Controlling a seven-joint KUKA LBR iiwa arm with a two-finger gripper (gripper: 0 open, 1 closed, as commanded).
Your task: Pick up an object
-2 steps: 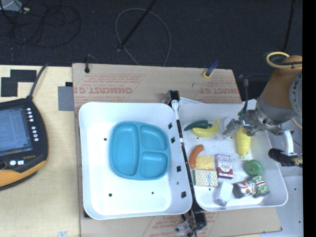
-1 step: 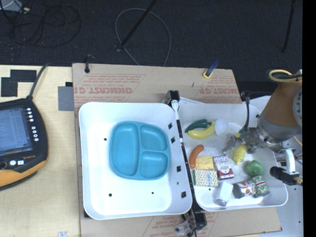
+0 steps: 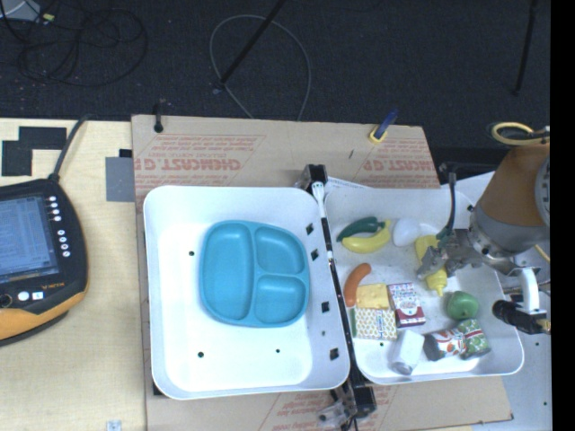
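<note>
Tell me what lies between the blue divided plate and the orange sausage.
In the camera view, the two bins' adjoining rims with black clips lie between the blue divided plate and the orange sausage; otherwise bare white bin floor.

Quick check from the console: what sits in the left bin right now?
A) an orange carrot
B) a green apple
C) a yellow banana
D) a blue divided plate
D: the left bin holds the blue divided plate, while the small food items, such as the green apple, lie in the right bin.
</note>
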